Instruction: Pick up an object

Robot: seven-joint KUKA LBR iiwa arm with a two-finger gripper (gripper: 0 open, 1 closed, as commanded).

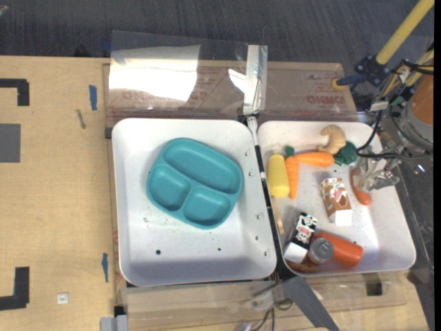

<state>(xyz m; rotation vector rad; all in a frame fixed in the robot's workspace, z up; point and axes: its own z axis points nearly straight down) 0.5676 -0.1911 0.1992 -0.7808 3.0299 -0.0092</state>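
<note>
My gripper (377, 178) hangs low over the right side of the right bin (403, 236), open, with nothing between its fingers. A small red-orange piece (360, 190) lies just left of it, close to the left finger. Further left are a small brown-and-white carton (335, 198), a carrot (313, 159) with a green top (346, 152), a beige knobbly piece (332, 138) and a yellow item (278, 174). Near the bin's front lie a cow-patterned carton (301, 234) and an orange bottle (335, 249) with a grey cap.
The left bin (138, 254) holds a teal divided plate (195, 182). A clear plastic sheet (179, 81) stands behind the bins. The grey arm with its orange band (422, 102) and cables comes in at the upper right, beside a yellow pole (406, 26).
</note>
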